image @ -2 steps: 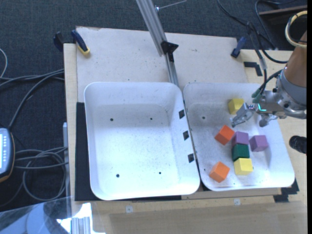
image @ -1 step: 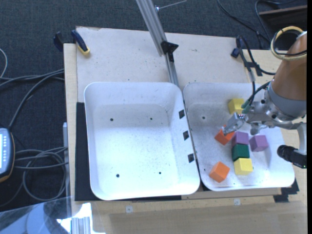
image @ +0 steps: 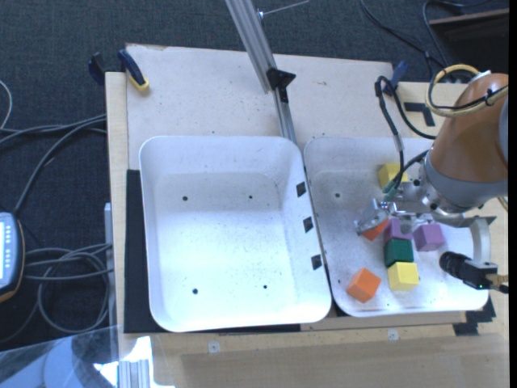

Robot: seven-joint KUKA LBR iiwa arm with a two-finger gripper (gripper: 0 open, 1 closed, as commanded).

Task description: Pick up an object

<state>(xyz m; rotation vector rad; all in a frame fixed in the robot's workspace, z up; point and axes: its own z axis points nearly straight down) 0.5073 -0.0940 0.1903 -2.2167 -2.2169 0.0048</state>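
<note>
Whether the fingers are spread or closed cannot be told, since the metal parts of the gripper (image: pixel 380 215) blur together low over the right bin (image: pixel 339 168). No block is seen clearly between them. A red-orange block (image: pixel 373 232) is found just beneath the tip, touching or nearly so. A pink block (image: pixel 399 229), a green block (image: pixel 398 251) and a yellow block (image: pixel 403 276) are lined up just right of it, and a purple block (image: pixel 429 236) lies beside them. An orange block (image: pixel 364 284) is placed near the bin's lower edge. Another yellow block (image: pixel 388 174) is seen above the gripper. The left bin (image: pixel 218 233) occupies the middle of the frame.
</note>
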